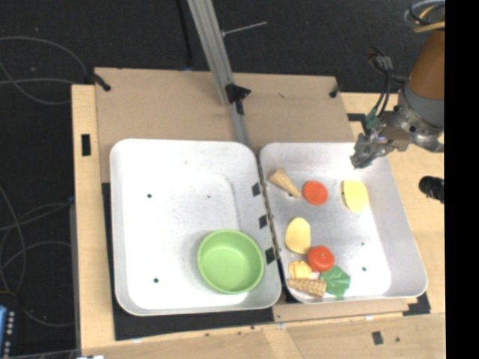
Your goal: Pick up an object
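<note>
My gripper [362,158] hangs over the far right corner of the right bin [389,223], above and apart from the objects. Below it a yellow piece [355,196] lies near the right wall, with a small red-orange ball [315,193] to its left. A tan cone [284,183] rests close to the divider. Further forward sit a pale yellow fruit [298,235], a red tomato [322,258], a green piece [336,281] and a waffle-like piece [307,286]. Nothing shows between the gripper's tips.
The left bin [150,193] holds a green bowl [230,261] near its front right corner. A slanted metal pole [213,43] rises behind the bins. The arm's wrist [419,118] comes in from the right edge.
</note>
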`<state>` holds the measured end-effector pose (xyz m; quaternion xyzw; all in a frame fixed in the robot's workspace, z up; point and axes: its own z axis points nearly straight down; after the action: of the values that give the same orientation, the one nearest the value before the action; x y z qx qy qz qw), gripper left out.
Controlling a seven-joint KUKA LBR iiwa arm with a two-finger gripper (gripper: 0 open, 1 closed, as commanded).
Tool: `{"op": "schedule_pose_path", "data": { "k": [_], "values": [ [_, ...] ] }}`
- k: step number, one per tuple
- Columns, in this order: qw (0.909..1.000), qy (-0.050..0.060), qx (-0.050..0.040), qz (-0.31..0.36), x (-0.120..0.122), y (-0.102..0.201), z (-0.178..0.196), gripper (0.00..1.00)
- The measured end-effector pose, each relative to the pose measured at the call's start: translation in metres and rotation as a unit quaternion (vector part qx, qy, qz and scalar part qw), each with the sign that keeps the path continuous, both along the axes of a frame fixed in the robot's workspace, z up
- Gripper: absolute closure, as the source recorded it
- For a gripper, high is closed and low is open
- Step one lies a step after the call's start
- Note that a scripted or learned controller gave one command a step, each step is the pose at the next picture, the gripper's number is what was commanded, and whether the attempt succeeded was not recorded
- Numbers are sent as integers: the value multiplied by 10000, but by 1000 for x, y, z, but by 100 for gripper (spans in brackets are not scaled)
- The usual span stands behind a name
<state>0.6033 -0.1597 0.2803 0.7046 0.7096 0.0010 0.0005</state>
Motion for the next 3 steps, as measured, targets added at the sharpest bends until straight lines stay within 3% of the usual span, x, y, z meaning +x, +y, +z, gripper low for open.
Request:
{"op": "schedule_pose_path", "data": {
  "k": [3],
  "values": [
    [10000, 12, -2, -5, -26, 152, -23, 100]
  ]
}}
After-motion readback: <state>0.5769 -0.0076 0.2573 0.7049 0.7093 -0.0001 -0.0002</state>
